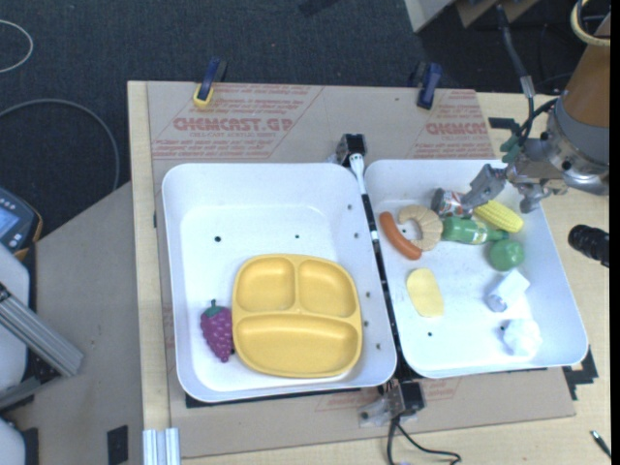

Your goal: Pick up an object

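In the right white bin (567,303), near its far edge, the metal tool (481,190) hangs low over a small pile of toy food. The tool sits at the end of the grey arm (581,114) that comes in from the right. I cannot tell how the tool is set or if it has hold of anything, because it is small and blurry here.

Just beside the tool lies a yellow toy corn cob (499,217). Touching the corn is a long green toy vegetable (465,231), and a round green toy (505,254) sits just below them. To the left of these is a tan ring-shaped toy (421,225), and next to it lies an orange toy sausage (398,235). A pale yellow oval piece (424,292) lies near the middle of this bin. Two small white and grey things (509,287) (521,335) lie near the bin's right side.

In the left white bin (194,211) rests a yellow plastic tray with three parts (295,315). A purple toy bunch of grapes (218,329) lies touching the tray's left edge.

Both bins sit side by side on a brown board surface (145,163).
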`<state>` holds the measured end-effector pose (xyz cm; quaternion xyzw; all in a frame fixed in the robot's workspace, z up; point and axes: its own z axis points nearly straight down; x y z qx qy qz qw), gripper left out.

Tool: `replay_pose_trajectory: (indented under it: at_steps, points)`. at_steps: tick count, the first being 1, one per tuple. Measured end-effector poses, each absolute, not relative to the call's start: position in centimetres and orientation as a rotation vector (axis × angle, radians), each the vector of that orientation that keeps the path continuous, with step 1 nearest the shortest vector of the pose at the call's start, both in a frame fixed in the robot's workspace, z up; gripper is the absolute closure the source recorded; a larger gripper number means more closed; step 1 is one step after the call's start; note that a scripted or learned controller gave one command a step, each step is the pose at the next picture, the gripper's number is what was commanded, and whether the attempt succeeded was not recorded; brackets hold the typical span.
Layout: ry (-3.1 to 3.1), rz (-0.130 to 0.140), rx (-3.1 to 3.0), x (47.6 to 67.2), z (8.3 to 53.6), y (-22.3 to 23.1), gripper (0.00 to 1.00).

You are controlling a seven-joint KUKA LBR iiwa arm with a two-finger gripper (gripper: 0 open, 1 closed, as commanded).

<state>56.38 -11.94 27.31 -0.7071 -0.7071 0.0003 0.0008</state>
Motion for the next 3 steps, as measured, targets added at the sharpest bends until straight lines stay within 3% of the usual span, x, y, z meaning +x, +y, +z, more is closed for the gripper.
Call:
replay_pose_trajectory:
  at_steps: [1,2,3]
  points:
    - [-2.214,0.006,-2.216,47.5,25.8,-9.1,0.0]
    - [-2.213,0.009,-2.216,47.7,17.5,-9.4,0.0]
    - [-2.218,0.002,-2.22,49.3,8.0,-9.2,0.0]
